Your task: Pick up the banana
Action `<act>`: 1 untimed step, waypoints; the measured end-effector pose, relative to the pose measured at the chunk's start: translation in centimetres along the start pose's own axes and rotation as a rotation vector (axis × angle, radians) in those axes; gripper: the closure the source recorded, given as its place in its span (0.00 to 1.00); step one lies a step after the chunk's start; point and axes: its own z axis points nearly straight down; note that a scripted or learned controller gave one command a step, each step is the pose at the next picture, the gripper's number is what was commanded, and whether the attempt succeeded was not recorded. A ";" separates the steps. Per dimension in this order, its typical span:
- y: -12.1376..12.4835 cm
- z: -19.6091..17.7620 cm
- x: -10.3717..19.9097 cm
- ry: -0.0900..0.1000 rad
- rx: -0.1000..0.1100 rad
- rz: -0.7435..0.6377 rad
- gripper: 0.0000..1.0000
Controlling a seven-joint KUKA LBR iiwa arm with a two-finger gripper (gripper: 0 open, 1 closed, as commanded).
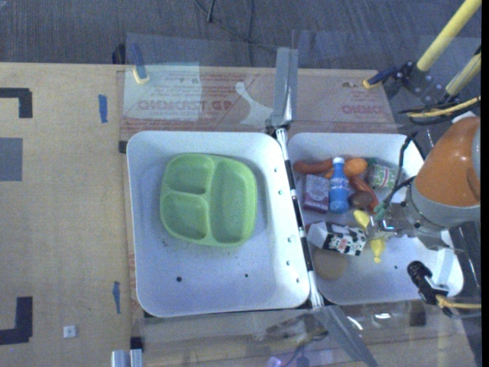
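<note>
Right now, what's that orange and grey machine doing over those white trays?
The robot arm reaches into the right bin, which holds a jumble of small items, among them a blue bottle. Its gripper sits at the banana. The left bin holds a green divided plate.

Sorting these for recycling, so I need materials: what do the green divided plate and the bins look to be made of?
The green divided plate looks like moulded plastic: one even matte colour, soft rounded compartment ridges, faint sheen. The left bin and the right bin look like thin white formed plastic, smooth with rounded corners, though painted metal cannot be ruled out.
</note>
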 end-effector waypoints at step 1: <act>-2.6 -8.4 -0.9 0.002 0.006 -0.065 1.00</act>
